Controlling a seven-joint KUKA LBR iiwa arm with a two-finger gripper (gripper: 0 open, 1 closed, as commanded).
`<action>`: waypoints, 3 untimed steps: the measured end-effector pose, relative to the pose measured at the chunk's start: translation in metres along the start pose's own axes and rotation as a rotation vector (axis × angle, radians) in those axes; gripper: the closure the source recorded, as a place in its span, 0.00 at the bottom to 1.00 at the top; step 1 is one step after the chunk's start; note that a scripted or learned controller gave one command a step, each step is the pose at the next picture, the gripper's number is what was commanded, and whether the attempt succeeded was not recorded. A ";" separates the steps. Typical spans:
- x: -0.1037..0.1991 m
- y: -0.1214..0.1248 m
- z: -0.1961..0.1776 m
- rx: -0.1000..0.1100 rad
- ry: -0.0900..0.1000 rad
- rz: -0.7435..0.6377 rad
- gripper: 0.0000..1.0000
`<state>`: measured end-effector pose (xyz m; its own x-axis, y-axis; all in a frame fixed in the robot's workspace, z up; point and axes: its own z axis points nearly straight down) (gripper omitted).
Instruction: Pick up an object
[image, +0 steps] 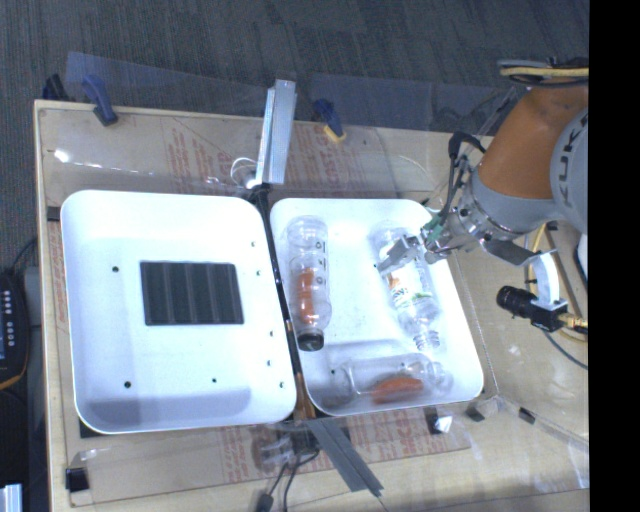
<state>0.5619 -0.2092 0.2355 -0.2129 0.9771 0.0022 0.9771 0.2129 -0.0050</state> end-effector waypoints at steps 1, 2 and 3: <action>-0.010 0.040 0.000 -0.002 -0.002 0.044 0.00; -0.007 0.045 0.143 0.001 0.002 0.029 0.00; -0.006 0.024 0.062 -0.004 -0.002 0.021 0.00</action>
<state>0.5862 -0.2101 0.1730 -0.1926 0.9813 0.0004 0.9813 0.1926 -0.0013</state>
